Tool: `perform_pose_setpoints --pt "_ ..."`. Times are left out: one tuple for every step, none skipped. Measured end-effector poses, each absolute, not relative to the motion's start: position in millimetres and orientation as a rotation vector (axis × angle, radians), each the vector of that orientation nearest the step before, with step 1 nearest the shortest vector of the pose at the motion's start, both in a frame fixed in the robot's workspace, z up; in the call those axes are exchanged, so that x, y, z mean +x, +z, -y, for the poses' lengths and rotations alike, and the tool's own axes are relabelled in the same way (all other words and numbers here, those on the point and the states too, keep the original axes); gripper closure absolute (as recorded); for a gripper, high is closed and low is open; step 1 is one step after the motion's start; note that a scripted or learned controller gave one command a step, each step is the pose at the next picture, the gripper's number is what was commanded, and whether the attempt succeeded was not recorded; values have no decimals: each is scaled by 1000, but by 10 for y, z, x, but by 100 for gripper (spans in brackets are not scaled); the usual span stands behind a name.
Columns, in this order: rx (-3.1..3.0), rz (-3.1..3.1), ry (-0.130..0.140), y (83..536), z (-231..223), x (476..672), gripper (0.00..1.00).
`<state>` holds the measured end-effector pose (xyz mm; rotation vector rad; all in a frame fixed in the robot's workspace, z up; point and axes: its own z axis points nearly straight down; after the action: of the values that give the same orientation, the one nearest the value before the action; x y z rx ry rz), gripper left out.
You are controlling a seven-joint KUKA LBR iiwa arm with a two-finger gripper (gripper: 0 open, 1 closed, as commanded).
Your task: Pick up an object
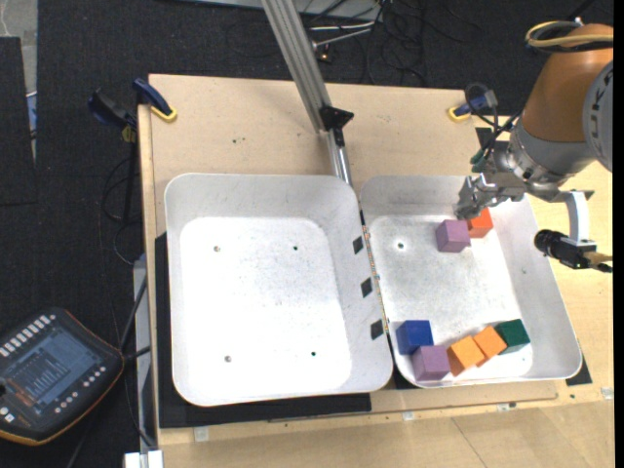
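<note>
In the right bin (546,291) a purple cube (452,235) lies near the back, with an orange cube (481,224) touching its right side. My gripper (474,200) is low over the back of this bin, right above the orange cube and just behind the purple one. Along the bin's front lie a blue cube (413,335), a second purple cube (431,361), two orange cubes (467,352) (489,342) and a green cube (512,334). The arm comes in from the right.
The left bin (185,213) sits beside the right one, divided by a shared rim with black clips. A slanted metal pole (297,52) reaches down to the back of the divide. Clamps sit at the bench's back corners. A teach pendant (44,369) lies at lower left.
</note>
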<state>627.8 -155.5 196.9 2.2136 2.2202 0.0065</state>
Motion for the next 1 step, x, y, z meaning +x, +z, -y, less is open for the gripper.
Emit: perform_pose_setpoints --pt "2214 -2220 6 2418 1521 6251 100"
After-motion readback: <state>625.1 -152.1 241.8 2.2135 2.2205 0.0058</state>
